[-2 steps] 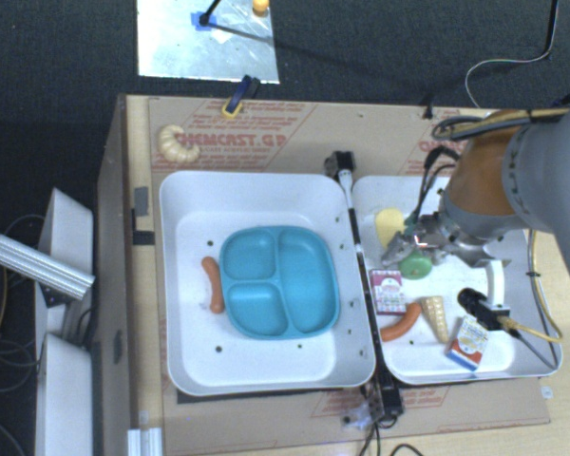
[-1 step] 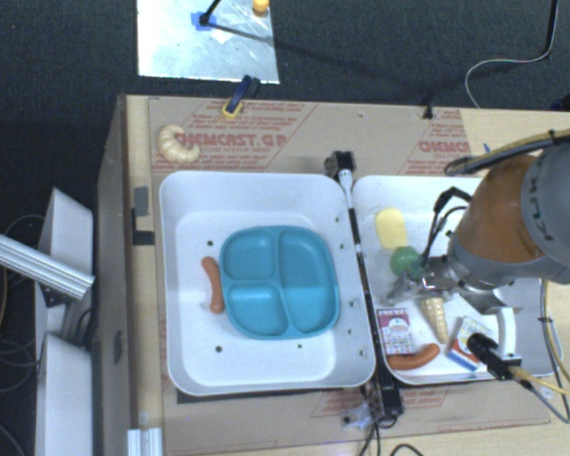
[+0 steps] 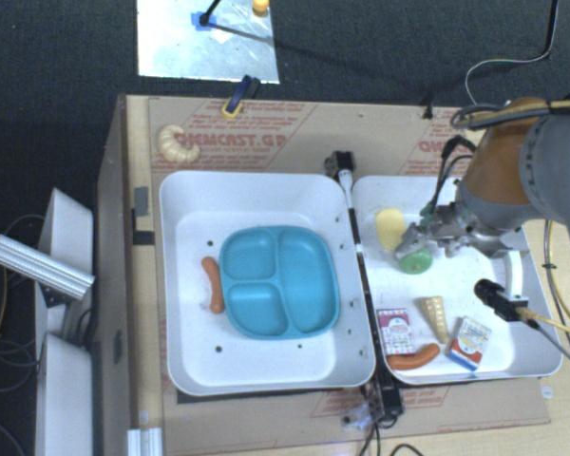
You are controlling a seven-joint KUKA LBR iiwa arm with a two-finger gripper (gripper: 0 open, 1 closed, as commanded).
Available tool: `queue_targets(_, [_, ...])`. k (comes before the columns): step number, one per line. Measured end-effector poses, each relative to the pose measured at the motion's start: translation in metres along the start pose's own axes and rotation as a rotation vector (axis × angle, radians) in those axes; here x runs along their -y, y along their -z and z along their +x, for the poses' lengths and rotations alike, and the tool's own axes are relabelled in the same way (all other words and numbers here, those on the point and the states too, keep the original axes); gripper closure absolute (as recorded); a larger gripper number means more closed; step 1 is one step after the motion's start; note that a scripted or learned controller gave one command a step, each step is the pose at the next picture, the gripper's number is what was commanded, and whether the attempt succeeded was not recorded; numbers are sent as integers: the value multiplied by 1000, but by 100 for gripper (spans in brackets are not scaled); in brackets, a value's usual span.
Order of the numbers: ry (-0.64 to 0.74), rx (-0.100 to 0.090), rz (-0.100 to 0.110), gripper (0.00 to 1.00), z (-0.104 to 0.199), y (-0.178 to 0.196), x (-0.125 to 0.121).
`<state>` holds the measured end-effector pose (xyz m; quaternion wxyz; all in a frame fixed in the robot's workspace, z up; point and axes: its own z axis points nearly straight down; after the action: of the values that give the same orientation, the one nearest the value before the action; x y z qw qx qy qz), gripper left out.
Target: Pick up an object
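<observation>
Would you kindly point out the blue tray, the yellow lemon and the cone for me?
blue tray (image 3: 279, 281): camera view, on the centre divider ridge.
yellow lemon (image 3: 389, 225): camera view, on the middle of its skin.
cone (image 3: 436, 317): camera view, on the middle of its body.

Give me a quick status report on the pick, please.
Gripper low in right bin, at green object; no hold confirmed. Yellow object close beside. Nothing lifted yet.
</observation>
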<state>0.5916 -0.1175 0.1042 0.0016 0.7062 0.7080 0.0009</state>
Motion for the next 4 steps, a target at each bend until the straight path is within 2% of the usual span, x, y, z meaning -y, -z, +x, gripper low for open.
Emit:
queue_targets(1, [1, -1, 3, 0, 29, -17, 20])
queue_targets(3, [2, 0, 0, 0, 24, -19, -78])
queue_targets(4, [-1, 0, 2, 0, 6, -20, -34])
